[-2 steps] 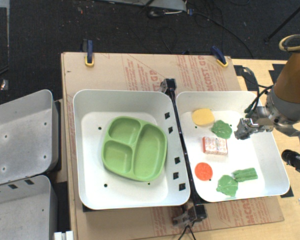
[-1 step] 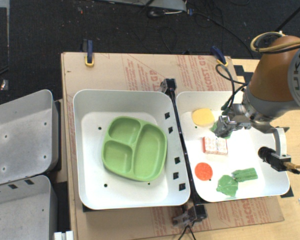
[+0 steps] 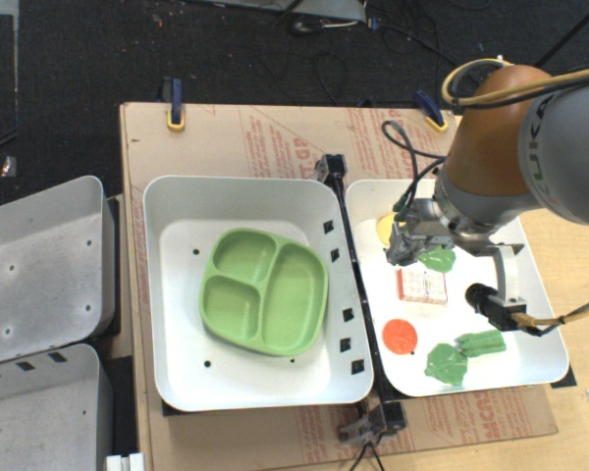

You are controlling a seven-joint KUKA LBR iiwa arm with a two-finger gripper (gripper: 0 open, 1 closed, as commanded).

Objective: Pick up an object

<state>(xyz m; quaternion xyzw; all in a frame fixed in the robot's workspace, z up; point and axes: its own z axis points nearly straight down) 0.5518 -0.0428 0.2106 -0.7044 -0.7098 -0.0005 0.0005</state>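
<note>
My gripper [image 3: 410,245] hangs low over the upper left part of the right bin [image 3: 545,361]. A small green piece [image 3: 438,259] lies right beside it, touching or partly under it. A yellow object [image 3: 384,230] peeks out at the gripper's left, half hidden. Just below the gripper lies a white and red box [image 3: 422,286]. Nearer the front are a red-orange disc [image 3: 401,337] and two green pieces [image 3: 447,363] [image 3: 482,342]. The arm's body covers the bin's far right part.
The left bin [image 3: 167,361] holds a light green divided plate [image 3: 265,290]. A black divider with clips [image 3: 351,283] runs between the bins. A black fitting with a cable [image 3: 491,304] hangs off the arm over the right bin. Grey trays [image 3: 39,263] lie at far left.
</note>
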